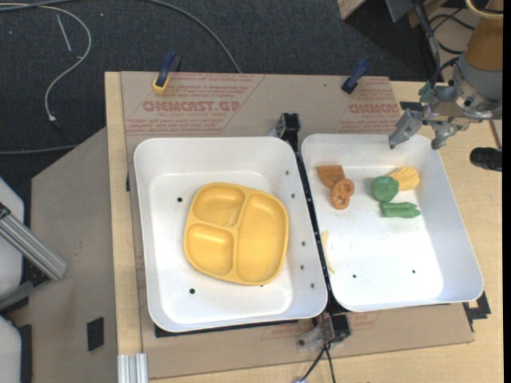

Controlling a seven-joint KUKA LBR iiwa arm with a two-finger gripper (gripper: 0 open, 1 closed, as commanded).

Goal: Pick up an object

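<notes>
Two spread, empty jaws hang over right bin (447,238); yellow plate (236,233) fills left bin (160,182).

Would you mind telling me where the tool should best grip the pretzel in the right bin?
Probably from above across the pretzel's lower-right side: its upper-left touches the brown wedge, while its other sides face bare bin floor.
</notes>
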